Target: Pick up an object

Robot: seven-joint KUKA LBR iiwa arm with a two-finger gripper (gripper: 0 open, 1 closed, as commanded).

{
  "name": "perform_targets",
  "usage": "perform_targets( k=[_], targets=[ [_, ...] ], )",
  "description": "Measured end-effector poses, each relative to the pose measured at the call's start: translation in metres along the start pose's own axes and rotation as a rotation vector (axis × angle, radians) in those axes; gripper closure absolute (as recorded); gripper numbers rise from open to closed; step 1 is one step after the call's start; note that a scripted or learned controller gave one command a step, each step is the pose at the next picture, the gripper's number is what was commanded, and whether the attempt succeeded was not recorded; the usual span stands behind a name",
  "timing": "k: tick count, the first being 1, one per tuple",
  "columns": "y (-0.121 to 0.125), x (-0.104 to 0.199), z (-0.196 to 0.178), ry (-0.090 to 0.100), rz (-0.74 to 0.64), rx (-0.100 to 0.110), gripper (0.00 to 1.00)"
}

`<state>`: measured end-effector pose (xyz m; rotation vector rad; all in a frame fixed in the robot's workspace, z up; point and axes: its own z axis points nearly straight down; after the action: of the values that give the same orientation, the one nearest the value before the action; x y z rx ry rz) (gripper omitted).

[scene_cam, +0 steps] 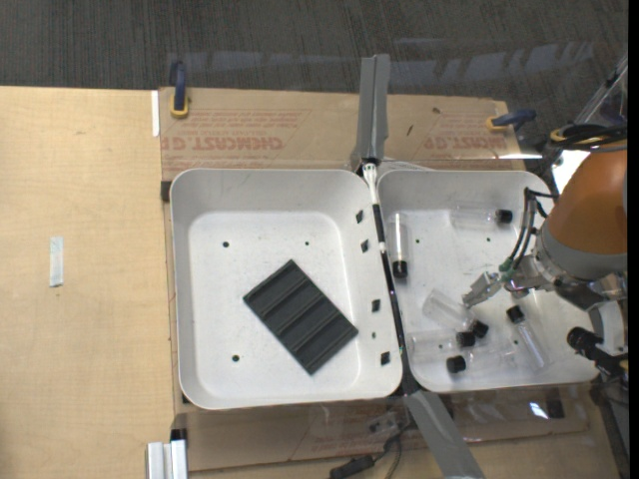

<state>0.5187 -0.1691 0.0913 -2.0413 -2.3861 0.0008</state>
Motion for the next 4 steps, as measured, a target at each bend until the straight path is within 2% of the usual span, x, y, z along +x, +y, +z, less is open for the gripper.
perform_targets(
  k=[1, 2, 3, 4],
  targets=[
    [0.0, -0.001, -0.009, -0.001, 0.003, 0.0, 1.0],
    [0.02, 0.032, -0.096, -0.002, -0.05, -0.001, 1.0],
    [0.087, 0.104, -0.099, -0.001, 0.037, 0.001, 1.0],
    [0.087, 0.104, -0.099, -0.002, 0.036, 0.001, 0.0]
  ],
)
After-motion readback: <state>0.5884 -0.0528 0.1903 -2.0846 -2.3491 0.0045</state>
